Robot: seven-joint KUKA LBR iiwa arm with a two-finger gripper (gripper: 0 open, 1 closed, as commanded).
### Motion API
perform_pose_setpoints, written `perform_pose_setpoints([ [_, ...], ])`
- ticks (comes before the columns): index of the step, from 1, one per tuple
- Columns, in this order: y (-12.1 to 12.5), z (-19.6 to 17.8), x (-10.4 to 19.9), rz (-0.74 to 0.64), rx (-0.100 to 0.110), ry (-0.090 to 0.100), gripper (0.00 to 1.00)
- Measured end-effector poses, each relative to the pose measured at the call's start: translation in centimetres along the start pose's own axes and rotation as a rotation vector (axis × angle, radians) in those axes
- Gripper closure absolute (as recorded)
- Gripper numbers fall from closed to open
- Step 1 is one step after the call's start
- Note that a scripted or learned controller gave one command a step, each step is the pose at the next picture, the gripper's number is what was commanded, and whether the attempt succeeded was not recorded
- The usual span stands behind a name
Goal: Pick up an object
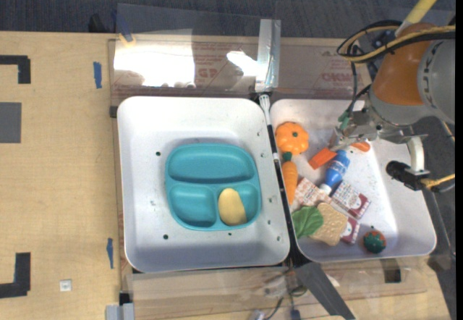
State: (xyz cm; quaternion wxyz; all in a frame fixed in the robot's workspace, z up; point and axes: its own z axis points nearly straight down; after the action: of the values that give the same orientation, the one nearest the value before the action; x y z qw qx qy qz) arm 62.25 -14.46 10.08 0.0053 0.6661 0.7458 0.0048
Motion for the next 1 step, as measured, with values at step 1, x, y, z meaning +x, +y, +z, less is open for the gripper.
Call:
perform_pose_setpoints([
  [1, -0.05, 0.1, 0.0, 0.0, 0.002, 0.0, 0.0],
])
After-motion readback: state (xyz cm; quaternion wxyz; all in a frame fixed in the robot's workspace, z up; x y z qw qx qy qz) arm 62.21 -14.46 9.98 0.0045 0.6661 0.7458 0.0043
